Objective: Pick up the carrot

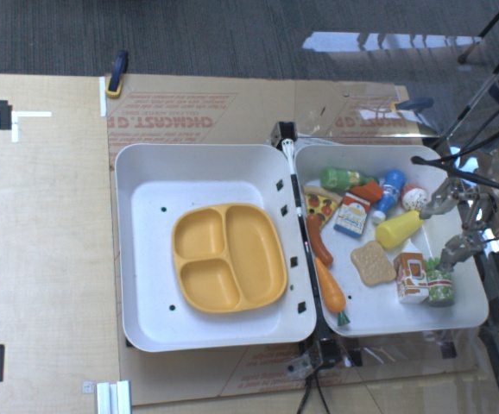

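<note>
Against the right bin's left wall, the orange plastic carrot (329, 288) lies untouched; the open-jawed gripper (453, 224) hangs well apart.

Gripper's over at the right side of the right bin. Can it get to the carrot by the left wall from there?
Probably yes. The carrot lies exposed from above along the right bin's left wall, nothing on it. The gripper hangs at the far side; the toast slice and yellow bottle sit between, so go over them. The wall may crowd one finger.
</note>
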Motion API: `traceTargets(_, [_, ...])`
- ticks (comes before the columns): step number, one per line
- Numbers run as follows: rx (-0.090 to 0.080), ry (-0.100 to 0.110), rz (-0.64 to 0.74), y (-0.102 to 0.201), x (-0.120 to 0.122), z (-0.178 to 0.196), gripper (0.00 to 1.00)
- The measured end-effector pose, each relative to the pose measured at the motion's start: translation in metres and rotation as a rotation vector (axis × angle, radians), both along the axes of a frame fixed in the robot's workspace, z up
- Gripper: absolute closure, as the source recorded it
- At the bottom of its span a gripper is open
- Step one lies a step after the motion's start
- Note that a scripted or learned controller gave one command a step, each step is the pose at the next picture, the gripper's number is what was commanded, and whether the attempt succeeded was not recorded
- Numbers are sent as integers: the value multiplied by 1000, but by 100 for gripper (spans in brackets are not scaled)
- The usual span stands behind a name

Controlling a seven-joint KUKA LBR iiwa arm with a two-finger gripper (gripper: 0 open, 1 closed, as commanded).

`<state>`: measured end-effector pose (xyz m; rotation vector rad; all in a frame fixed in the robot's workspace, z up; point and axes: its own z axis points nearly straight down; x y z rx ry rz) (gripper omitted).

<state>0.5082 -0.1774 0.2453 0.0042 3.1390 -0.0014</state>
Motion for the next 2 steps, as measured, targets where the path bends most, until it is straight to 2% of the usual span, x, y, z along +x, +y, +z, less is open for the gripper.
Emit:
traceTargets(1, [1,-1,-202,55,-28,30,0])
traceTargets(2, [1,1,-388,115,-20,-22,0])
